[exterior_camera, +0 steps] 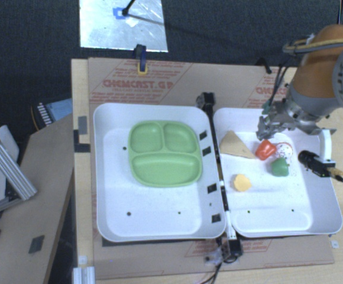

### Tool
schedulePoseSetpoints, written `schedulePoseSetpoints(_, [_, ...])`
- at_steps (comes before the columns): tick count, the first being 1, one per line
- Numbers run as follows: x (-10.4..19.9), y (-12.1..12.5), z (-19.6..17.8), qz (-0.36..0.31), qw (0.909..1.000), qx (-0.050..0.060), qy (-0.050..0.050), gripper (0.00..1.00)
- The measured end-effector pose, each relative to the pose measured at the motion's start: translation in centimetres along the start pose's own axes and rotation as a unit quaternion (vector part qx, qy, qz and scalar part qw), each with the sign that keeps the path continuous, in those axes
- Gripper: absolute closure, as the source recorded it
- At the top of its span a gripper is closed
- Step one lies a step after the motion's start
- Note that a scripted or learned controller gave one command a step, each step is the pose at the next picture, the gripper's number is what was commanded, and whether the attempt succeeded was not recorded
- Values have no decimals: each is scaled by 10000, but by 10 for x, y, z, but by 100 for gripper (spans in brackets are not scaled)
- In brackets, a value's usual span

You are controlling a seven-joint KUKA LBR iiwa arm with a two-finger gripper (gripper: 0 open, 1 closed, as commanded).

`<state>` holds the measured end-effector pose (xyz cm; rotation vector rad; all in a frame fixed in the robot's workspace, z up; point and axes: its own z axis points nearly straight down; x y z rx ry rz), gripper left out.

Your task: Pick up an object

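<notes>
Writing: we read "CHEMCAST" in red on the brown board (pixel 159 78) under both bins, printed more than once; the smaller letters are too blurred for us
Gripper: the gripper (pixel 268 132) hangs over the upper middle of the right bin (pixel 313 218), its tip just above the orange pepper (pixel 265 149); we cannot tell how wide it stands, nor whether it has hold of anything
Objects: in the right bin we see the orange pepper, a green piece (pixel 280 168) just right of it, a tan wedge (pixel 236 145) to its left, a yellow piece (pixel 242 183) lower down, and a small white item (pixel 285 150) between pepper and green piece
Left bin: the left bin (pixel 109 206) holds a green divided plate (pixel 164 153)
Room: we see bare white floor in the lower half of the right bin, and around the plate
</notes>
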<state>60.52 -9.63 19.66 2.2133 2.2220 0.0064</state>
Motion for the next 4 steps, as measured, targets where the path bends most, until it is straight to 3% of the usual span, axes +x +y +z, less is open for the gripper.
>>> schedulePoseSetpoints(1, [0,2,-38,-1,10000,8,1,100])
schedulePoseSetpoints(4, [169,23,-23,-33,10000,26,16,100])
